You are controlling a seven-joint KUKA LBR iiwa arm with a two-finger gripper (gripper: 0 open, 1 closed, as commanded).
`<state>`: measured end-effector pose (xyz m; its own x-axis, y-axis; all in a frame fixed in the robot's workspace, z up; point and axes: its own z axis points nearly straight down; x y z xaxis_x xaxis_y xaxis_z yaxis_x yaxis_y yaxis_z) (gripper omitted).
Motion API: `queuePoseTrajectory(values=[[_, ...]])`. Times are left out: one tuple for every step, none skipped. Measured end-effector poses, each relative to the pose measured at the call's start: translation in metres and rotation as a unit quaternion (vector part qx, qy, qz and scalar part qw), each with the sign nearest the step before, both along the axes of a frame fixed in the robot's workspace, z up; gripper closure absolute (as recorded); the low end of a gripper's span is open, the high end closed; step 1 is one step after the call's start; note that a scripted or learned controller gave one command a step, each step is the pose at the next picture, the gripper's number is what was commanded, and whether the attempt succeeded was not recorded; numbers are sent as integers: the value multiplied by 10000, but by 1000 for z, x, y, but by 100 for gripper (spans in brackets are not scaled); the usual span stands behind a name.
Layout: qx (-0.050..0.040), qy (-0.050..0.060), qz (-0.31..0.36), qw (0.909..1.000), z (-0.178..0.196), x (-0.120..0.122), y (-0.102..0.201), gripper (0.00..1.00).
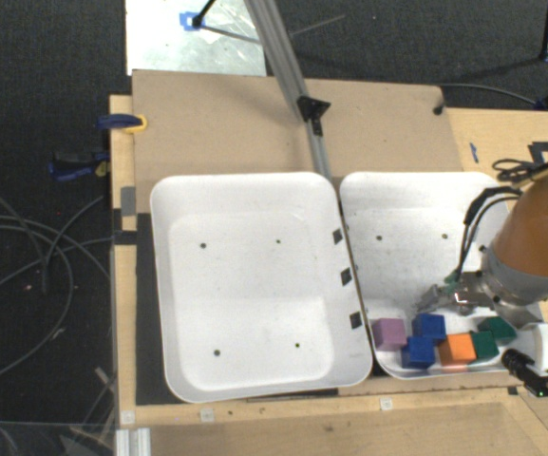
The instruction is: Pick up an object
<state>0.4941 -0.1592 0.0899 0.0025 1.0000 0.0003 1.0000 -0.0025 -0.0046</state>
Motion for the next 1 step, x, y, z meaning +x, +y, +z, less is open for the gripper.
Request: queuePoseTrajectory(values=[[-40,-96,42,9999,67,86,-52,0]])
